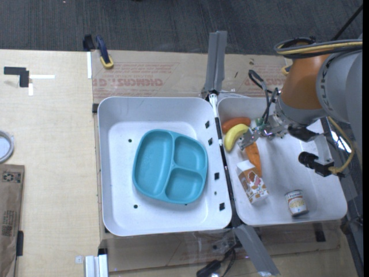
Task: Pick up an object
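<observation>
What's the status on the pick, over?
End effector down in right bin, at banana. Nothing seen held. Carrot, carton close by; can apart.

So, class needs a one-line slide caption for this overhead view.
Gripper reaches the banana in the right bin; blue plate sits left.

**Grey arm, orange band**

The arm [340,85] is a thick, rounded grey body with a glossy orange band above the wrist — black and yellow cables loop around it, and dark fittings stick out near its metallic gripper [258,133].
</observation>
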Controlling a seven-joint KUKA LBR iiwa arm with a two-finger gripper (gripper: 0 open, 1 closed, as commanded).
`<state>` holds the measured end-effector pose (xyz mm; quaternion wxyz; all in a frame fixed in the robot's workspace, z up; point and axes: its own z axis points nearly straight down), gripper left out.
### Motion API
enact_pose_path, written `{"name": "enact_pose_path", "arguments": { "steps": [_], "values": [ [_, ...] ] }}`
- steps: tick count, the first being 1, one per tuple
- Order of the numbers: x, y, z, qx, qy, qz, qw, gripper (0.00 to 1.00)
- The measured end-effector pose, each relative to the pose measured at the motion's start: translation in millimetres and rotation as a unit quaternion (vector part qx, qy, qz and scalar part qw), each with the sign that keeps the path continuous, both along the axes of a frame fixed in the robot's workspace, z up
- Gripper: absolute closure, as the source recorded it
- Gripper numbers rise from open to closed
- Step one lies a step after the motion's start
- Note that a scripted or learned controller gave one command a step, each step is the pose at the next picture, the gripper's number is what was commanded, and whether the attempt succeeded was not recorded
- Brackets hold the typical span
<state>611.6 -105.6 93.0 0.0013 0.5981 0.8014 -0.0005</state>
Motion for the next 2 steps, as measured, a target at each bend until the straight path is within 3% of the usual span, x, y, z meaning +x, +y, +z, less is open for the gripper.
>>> {"name": "enact_pose_path", "arguments": {
  "steps": [1,2],
  "values": [
    [0,-1,9,0.0001,0.000,-0.001,1.0000,1.00],
    [48,66,99,0.0004,0.000,-0.027,0.9996,1.00]
  ]
}}
